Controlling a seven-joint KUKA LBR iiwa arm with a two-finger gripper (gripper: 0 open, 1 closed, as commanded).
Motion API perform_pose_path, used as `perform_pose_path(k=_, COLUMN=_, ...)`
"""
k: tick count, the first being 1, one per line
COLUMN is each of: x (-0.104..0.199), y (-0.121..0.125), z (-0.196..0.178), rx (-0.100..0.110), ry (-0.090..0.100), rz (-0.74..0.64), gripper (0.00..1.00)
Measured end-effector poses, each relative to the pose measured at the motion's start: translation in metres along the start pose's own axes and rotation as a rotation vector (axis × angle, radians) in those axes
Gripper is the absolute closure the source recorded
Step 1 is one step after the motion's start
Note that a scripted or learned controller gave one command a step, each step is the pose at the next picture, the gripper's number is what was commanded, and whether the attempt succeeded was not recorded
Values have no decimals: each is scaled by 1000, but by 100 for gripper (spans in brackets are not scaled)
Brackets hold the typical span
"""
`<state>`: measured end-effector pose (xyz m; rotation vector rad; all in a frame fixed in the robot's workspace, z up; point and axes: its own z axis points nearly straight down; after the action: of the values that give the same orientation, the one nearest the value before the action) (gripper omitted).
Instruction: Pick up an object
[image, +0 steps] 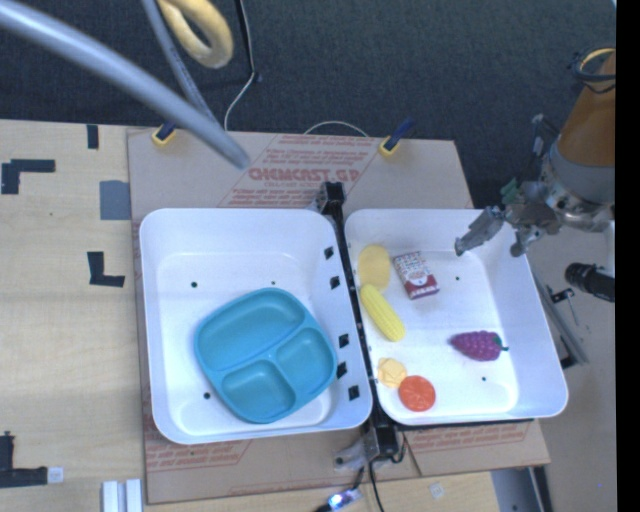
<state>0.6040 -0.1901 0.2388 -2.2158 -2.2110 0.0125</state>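
The right bin (525, 330) holds several toy foods: a yellow lemon-like piece (374, 265), a corn cob (383, 312), a small red-and-white carton (415, 275), a purple grape bunch (477, 345), an orange ball (417, 393) and a small yellow piece (390, 372). My gripper (496, 235) hovers over the bin's upper right corner, above and right of the carton. Its two fingers (472, 240) are spread apart with nothing between them.
The left bin (165, 250) carries a blue divided plate (265, 353). A black divider clip (330, 197) sits where the bins meet at the back. Cardboard lies under both bins. A grey pole (120, 65) crosses the upper left.
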Motion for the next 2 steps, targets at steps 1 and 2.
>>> perform_pose_path(k=1, x=1, y=3, z=-8, rx=-12, ry=-3, rz=-4, gripper=0)
perform_pose_path(k=2, x=1, y=12, z=42, rx=-10, ry=-3, rz=-4, gripper=0)
